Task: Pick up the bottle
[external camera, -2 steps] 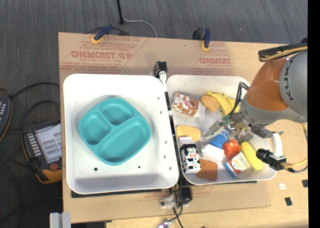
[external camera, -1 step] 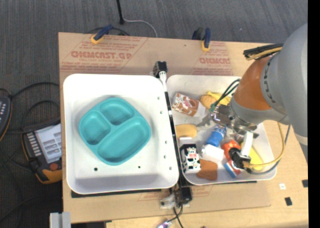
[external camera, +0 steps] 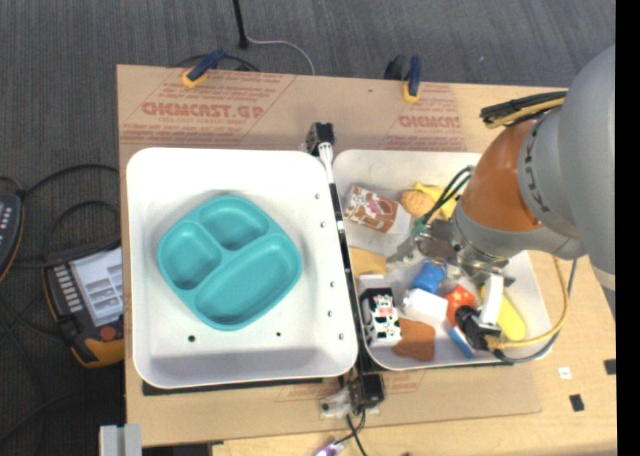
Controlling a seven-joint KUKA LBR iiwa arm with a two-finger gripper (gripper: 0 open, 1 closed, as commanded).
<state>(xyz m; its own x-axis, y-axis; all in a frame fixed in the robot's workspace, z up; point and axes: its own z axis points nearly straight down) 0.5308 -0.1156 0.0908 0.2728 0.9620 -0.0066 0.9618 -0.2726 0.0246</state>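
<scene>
Arm (external camera: 545, 179) low over R bin (external camera: 535, 289), wrist in the clutter

Gripper (external camera: 455, 264) sits among toys in R bin; can't tell how it's set, arm hides it. Bottle (external camera: 425, 302), white w/ blue cap, lies just below it by an orange-red piece (external camera: 460, 299), nothing seen clamped. Cow-print cube (external camera: 380, 316) & brown block (external camera: 417, 337) at bin's front, snack packet (external camera: 370, 208) at back, yellow banana (external camera: 510, 316) on R. L bin (external camera: 150, 244) has teal divided plate (external camera: 230, 259)
</scene>
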